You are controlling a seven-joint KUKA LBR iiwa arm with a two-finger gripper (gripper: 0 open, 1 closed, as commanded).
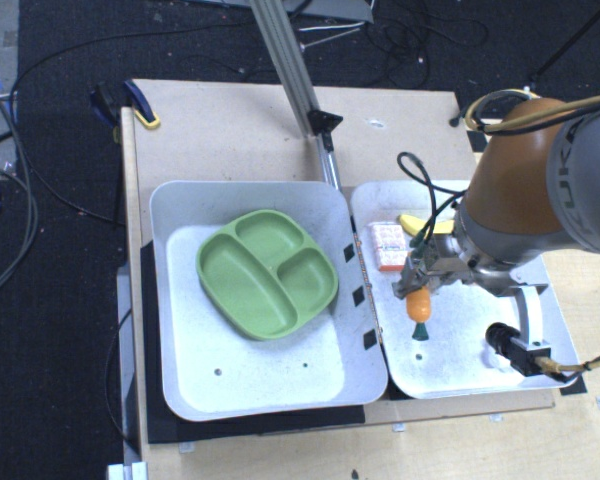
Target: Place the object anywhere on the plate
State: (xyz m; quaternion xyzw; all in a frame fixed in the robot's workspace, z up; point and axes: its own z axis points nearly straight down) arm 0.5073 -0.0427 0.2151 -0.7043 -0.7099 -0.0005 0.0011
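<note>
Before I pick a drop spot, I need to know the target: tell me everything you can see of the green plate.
The green plate looks like matte plastic, a rounded square split by raised ridges into three compartments, one long and two smaller. It lies flat, turned at an angle, in the left white bin, nearer its far side. Nothing rests in the compartments, and only the bin floor touches it.

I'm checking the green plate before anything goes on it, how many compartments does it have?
3. The plate in the left bin has one long compartment along its left side, one at the top, and one at the right. None looks hidden.
</note>
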